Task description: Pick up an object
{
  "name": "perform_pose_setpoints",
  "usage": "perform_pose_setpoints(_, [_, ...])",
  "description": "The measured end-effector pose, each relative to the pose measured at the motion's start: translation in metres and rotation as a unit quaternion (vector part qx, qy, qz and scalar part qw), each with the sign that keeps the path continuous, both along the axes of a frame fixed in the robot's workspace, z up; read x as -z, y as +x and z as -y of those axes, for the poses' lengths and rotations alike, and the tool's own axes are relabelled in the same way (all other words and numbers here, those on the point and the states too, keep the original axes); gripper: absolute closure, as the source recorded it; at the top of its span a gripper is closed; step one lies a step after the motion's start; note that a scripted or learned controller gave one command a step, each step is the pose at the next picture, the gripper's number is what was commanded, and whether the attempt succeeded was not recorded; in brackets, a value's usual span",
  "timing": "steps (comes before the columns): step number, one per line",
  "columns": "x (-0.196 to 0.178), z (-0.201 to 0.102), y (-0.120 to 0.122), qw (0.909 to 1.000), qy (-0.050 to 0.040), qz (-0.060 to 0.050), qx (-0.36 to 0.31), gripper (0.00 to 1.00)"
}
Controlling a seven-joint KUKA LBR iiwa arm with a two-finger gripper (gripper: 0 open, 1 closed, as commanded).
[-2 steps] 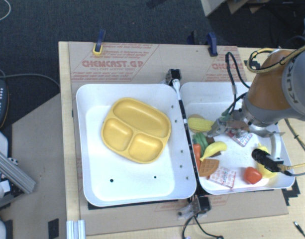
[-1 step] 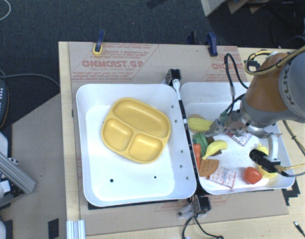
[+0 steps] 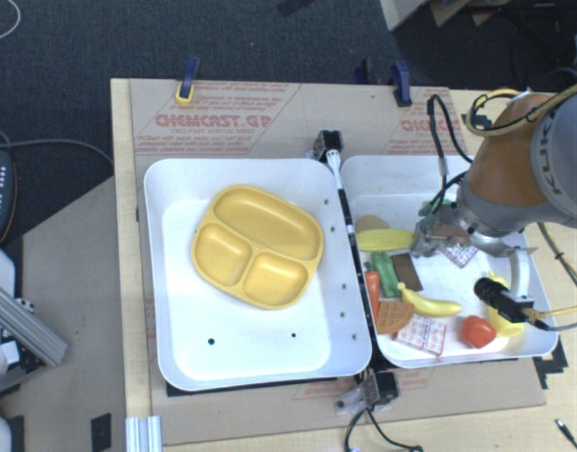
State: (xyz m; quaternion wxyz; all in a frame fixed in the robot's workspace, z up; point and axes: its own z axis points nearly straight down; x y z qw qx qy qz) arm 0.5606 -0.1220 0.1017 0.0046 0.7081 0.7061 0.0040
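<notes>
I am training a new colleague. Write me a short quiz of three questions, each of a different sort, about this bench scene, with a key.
1. True or false: the yellow divided plate lies in the left bin.
2. Multiple choice: the banana lies in which place? A) on the yellow divided plate B) in the right bin C) on the floor
3. Fill in: the gripper hangs over the ____ bin.

Key: 1 true; 2 B; 3 right.
</notes>
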Motion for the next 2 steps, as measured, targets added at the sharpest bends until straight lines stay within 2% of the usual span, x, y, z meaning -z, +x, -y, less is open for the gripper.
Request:
perform_pose_setpoints(1, [-0.044, -0.003, 0.004, 1.0, -0.0005, -0.003, -0.002, 1.0])
perform_pose_setpoints(2, [-0.099, 0.001, -0.004, 1.0, -0.0006, -0.003, -0.001, 1.0])
